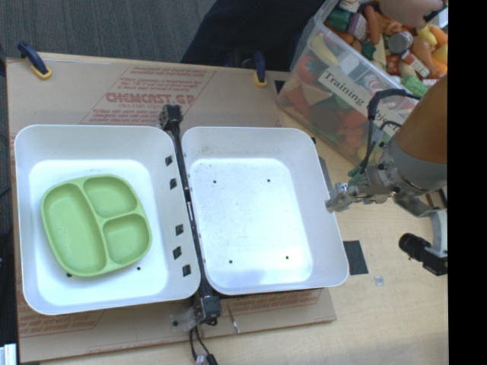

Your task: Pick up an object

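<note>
Camera view, taken from above at a slant, shows a green plate (96,224) lying flat in the left bin (23,204), toward that bin's seven o'clock side and close to its left wall. It is the only loose thing in either bin, so it is judged to be the thing to pick. The plate is a pale lime colour, roughly square with rounded corners, and split by low ridges into three wells: one long well down the left and two smaller ones stacked on the right. It looks like moulded plastic, so it is probably light and stiff, smooth enough to slip, and unlikely to break if dropped. Lying flat, it offers little to pinch; the raised outer rim or one of the dividing ridges seems the best place to take hold, with one finger inside a well and one outside. The right bin (319,166) sits beside the first, their walls touching at the middle. The gripper (340,198) is at three o'clock, just outside the right bin's right wall and well apart from the plate; whether it is open or closed cannot be told. A clear box of toys (365,59) stands at one o'clock.
</note>
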`<state>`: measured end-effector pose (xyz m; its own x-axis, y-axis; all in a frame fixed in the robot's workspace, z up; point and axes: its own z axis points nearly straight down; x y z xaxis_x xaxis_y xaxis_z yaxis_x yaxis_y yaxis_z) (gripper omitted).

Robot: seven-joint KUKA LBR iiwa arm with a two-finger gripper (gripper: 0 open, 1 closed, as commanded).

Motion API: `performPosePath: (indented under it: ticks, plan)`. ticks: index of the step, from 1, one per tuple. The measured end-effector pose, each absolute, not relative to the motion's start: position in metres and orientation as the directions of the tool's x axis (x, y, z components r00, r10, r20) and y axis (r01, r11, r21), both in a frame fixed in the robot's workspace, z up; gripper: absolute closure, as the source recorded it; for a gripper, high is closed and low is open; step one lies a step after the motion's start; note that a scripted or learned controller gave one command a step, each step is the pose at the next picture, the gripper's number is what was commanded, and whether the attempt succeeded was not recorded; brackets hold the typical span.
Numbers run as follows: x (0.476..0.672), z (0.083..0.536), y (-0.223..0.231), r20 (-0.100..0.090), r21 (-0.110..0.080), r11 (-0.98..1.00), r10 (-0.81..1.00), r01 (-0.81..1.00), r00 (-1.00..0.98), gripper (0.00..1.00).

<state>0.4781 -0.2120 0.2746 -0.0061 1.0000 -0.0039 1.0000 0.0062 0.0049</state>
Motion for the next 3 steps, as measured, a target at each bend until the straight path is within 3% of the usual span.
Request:
performPosePath:
  ticks: [1, 2, 3]
  plan:
    - [0.573, 0.208, -0.159, 0.0, -0.003, 0.007, 1.0, 1.0, -0.007, 1.0]
    - [0.573, 0.209, -0.159, 0.0, -0.002, 0.006, 1.0, 1.0, -0.006, 0.0]
    - [0.513, 0.111, -0.176, 0.001, 0.014, 0.007, 1.0, 1.0, -0.007, 0.0]
